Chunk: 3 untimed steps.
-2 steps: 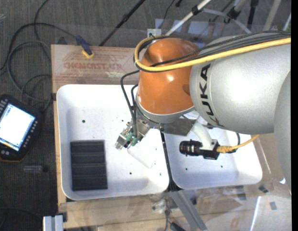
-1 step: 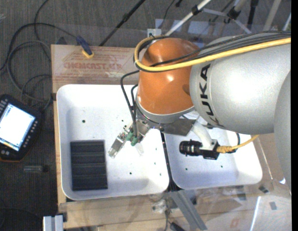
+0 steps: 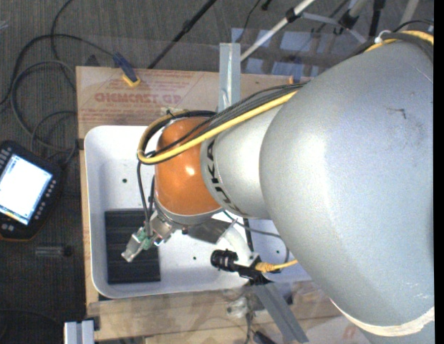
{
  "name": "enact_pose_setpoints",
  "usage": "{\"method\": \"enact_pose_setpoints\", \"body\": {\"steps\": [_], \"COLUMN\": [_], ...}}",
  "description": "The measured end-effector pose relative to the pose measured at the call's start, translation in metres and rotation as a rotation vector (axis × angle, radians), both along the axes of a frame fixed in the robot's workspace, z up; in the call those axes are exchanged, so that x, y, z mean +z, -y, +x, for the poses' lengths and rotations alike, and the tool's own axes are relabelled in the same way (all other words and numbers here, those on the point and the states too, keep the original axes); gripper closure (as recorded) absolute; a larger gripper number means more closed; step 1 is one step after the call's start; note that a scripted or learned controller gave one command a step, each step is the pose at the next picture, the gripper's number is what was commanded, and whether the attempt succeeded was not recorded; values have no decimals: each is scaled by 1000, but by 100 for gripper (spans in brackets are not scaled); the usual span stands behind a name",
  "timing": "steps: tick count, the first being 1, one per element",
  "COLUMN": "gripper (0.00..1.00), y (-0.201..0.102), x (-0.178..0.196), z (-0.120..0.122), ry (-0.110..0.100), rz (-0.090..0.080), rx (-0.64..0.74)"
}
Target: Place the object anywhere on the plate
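Camera view: gripper (image 3: 136,247) hangs over upper right corner of black plate (image 3: 125,264) in white bin (image 3: 100,192). Small greenish object (image 3: 145,242) sits at gripper tip above plate edge. Finger state: cannot tell. Judgement: placement near, release not confirmed.

The arm (image 3: 336,170) is grey with an orange band (image 3: 180,167) and a yellow cable (image 3: 208,131), the bin (image 3: 100,192) is white, the plate (image 3: 129,253) is black, and the board (image 3: 150,95) is brown with red lettering.
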State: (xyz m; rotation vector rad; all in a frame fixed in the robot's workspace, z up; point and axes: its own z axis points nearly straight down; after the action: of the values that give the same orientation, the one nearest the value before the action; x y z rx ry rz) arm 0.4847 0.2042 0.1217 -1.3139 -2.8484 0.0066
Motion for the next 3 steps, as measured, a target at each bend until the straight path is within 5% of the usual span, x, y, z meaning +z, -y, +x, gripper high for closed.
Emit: {"method": "enact_pose_setpoints", "body": {"steps": [1, 2, 3], "gripper": [0, 0, 0], "y": [-15, 49, -21], "x": [-31, 100, 31], "z": [1, -1, -3], "ry": [8, 5, 2], "rz": [4, -2, -2], "rx": [-289, -272, -221]}}
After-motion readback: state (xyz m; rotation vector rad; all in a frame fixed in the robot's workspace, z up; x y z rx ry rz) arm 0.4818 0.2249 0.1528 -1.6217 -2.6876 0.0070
